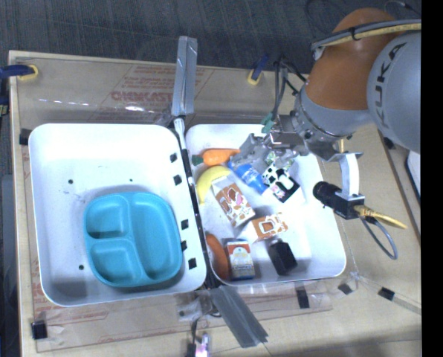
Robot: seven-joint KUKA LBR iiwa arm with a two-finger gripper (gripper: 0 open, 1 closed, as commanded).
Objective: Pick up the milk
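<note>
The milk (282,183), a small carton with black and white cow patches, lies in the upper middle of the right bin (327,233). A blue packet (248,175) touches its left side. My gripper (264,150) hangs over the bin's far part, just above and to the left of the milk, roughly over the blue packet's top end. The wrist and the grey and orange arm (355,73) hide the bin's far right corner.
In the right bin lie an orange carrot (220,155), a yellow banana (210,178), a brown and white carton (234,203), a small orange packet (270,227), a black block (282,256), a red and white box (239,259). The left bin (58,162) holds a blue divided plate (132,236).
</note>
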